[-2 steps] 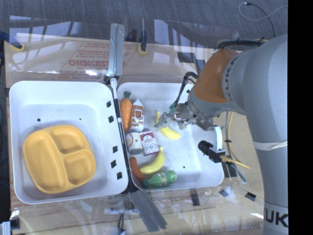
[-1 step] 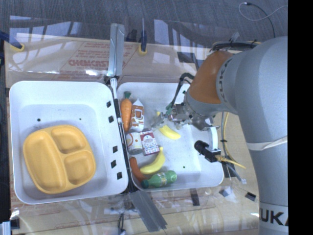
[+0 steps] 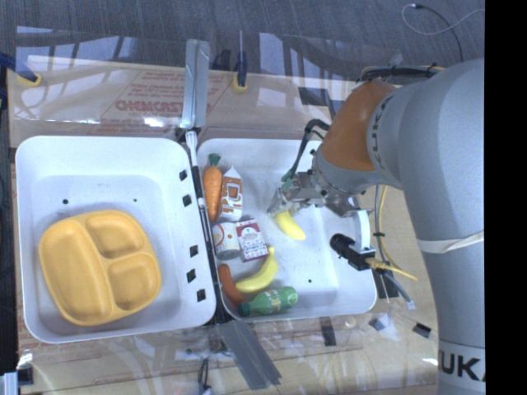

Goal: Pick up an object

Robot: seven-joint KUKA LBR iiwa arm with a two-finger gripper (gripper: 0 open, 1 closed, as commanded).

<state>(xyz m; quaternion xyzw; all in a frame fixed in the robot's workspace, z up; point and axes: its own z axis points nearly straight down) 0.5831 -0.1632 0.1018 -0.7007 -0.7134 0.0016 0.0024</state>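
Observation:
My gripper (image 3: 284, 204) hangs low inside the right bin (image 3: 329, 280), reaching in from the right below the orange band. A small yellow fruit-shaped piece (image 3: 291, 226) lies on the bin floor right under the gripper's tip, touching it or nearly so. Whether the piece is held cannot be seen. Along the bin's left side lie a carrot (image 3: 212, 189), a small brown and white carton (image 3: 231, 194), a red and white packet (image 3: 251, 241), a banana (image 3: 259, 274) and a green bottle (image 3: 270, 301).
The left bin (image 3: 49, 159) holds a yellow divided plate (image 3: 99, 263). A small round tub (image 3: 221, 237) and an orange-red piece (image 3: 227, 283) sit by the right bin's left wall. The arm's body covers the right bin's right side.

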